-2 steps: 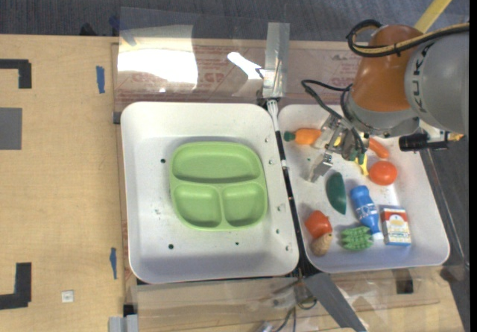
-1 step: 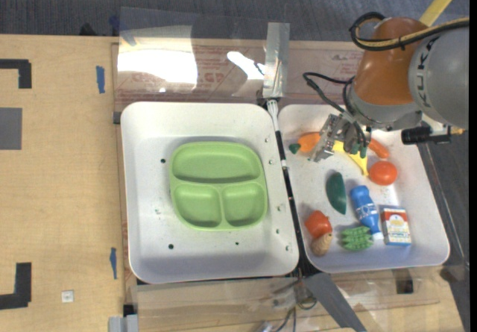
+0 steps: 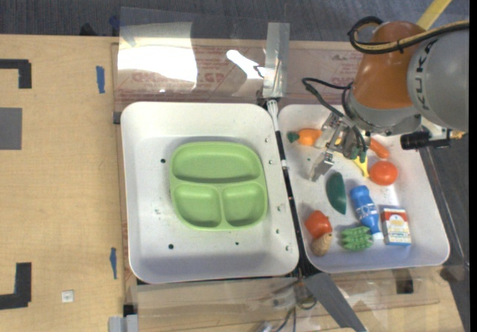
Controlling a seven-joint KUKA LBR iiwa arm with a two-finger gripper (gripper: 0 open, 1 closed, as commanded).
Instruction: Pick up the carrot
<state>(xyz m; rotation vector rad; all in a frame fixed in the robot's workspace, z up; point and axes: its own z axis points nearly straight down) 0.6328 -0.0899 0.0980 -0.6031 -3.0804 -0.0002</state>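
The jaws (image 3: pixel 332 150) of the grey arm hang low over the far part of the right-hand shallow white bin (image 3: pixel 432 241); its metal fingers (image 3: pixel 322 166) seem spread and hold nothing between them. The small orange carrot with a green top (image 3: pixel 305 136) lies just to their left and slightly farther back, close to the bin's far-left corner, beside the divider between the two bins. Its long axis seems to run roughly left to right, green end leftward, though it is small and partly blurred. The coming move likely calls for a short shift left and away, with the fingers set across that axis.

Room is tight: the bin wall is close on the carrot's left and far sides. On the near side lie a dark green oblong piece (image 3: pixel 337 192), a blue bottle (image 3: pixel 364 207) and a red tomato-like ball (image 3: pixel 384 172), all apart from the carrot. The left bin (image 3: pixel 141 174) carries a green divided plate (image 3: pixel 218 183). Both bins rest on the pale wooden counter (image 3: pixel 59 174).
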